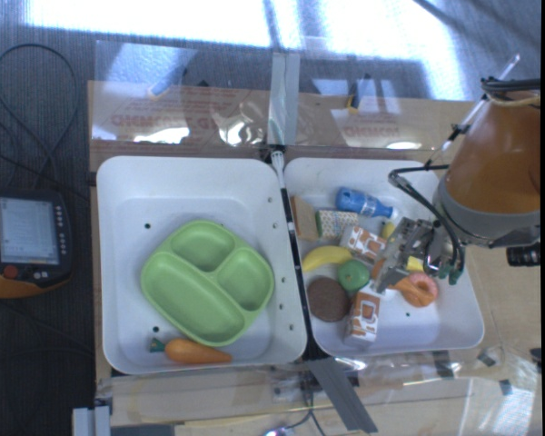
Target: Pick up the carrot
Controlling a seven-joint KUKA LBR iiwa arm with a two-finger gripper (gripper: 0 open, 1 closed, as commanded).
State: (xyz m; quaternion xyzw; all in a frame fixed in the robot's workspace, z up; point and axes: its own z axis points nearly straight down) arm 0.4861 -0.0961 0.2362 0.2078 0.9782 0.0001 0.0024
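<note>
The carrot (196, 353), orange with a small green top, lies along the front wall of the left bin (118, 207), just in front of a green divided plate (209, 282). My gripper (395, 271) hangs low in the right bin (463, 325), far to the right of the carrot, above a cluster of toy food. It sits between an orange-and-white carton (364, 315) and an orange ring-shaped piece (421, 290). Nothing of the carrot is near it.
The right bin also holds a blue bottle (363, 203), a banana (324, 258), a green round fruit (352, 275), a brown disc (327, 299) and a small printed box (362, 241). A divider wall (289, 243) separates the bins. A teach pendant (23, 239) lies far left.
</note>
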